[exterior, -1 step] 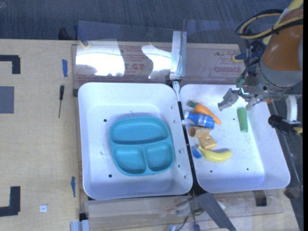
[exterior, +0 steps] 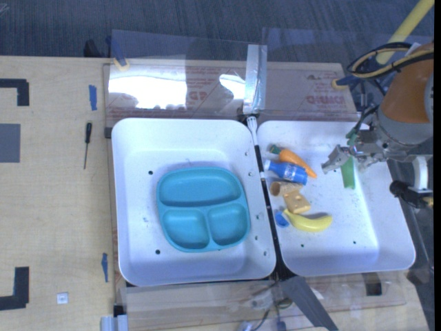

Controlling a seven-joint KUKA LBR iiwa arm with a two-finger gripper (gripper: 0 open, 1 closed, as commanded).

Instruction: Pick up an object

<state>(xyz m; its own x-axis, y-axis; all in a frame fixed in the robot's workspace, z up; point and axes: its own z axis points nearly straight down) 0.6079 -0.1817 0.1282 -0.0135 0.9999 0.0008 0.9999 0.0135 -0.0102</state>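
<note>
My gripper (exterior: 349, 158) hangs over the upper right part of the right bin (exterior: 393, 254), reaching in from the right. A slim green object (exterior: 349, 174) sits upright between its fingers, with its lower end pointing down toward the bin floor. To the left in the same bin lie an orange carrot (exterior: 293, 158), a blue bottle (exterior: 288, 173), a tan biscuit-like piece (exterior: 296, 201) and a yellow banana (exterior: 309, 221). A small brown piece (exterior: 275, 187) and a small blue piece (exterior: 281, 218) rest near the dividing wall.
The left bin (exterior: 138, 150) holds a teal divided plate (exterior: 202, 207). A clear plastic sheet (exterior: 179, 81) stands behind the bins. A screwdriver (exterior: 87, 143) lies on the wooden bench at the left. Yellow and black cables (exterior: 375, 57) hang near the arm at the upper right.
</note>
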